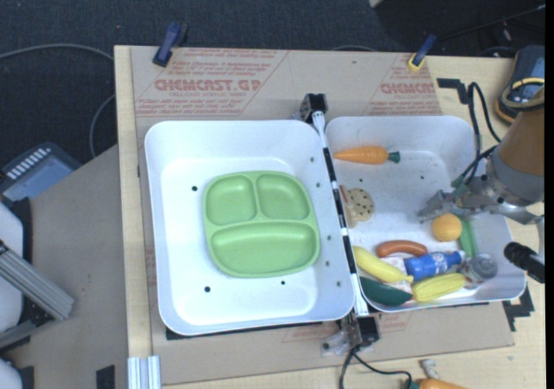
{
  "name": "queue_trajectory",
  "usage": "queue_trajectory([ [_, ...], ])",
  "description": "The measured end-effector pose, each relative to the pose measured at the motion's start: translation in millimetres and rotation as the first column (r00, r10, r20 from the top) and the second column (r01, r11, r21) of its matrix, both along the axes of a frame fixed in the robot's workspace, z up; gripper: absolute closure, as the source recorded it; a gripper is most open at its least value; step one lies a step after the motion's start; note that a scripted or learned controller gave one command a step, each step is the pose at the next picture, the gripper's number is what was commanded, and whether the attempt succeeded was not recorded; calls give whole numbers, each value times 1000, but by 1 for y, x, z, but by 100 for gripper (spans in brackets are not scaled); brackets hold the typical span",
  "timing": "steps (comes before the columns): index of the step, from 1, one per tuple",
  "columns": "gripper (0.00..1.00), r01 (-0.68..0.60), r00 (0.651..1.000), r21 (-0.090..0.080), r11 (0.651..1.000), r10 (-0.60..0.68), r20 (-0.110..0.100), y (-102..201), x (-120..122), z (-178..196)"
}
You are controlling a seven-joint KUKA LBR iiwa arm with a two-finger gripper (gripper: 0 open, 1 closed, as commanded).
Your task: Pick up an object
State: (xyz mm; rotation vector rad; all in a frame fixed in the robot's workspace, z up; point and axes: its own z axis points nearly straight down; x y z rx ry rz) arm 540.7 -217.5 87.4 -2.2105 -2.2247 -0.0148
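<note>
The right bin [407, 132] holds a carrot [362, 154] at the back and a speckled cookie [357, 204] by its left wall. An orange ball [447, 227] lies at mid-right, beside a green pepper-like piece [468, 236]. Along the front lie a red sausage [401, 249], a banana [379, 265], a blue bottle [433, 263], a corn cob [439, 288] and a dark green piece [387, 294]. My gripper [443, 205] reaches in from the right and hangs just behind the orange ball, low over the bin floor. Nothing is visibly held.
The left bin [173, 205] carries a green divided plate [260, 223]. The grey arm with its orange band [524, 149] comes over the right bin's right wall. Blue and yellow clamps [169, 42] sit at the bench's back edge.
</note>
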Motion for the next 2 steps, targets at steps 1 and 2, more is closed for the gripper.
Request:
queue_trajectory([
  [1,0,7,1000,-13,1000,-7,2,17,-32,-1],
  [2,100,8,1000,-17,1000,-8,8,16,-31,10],
])
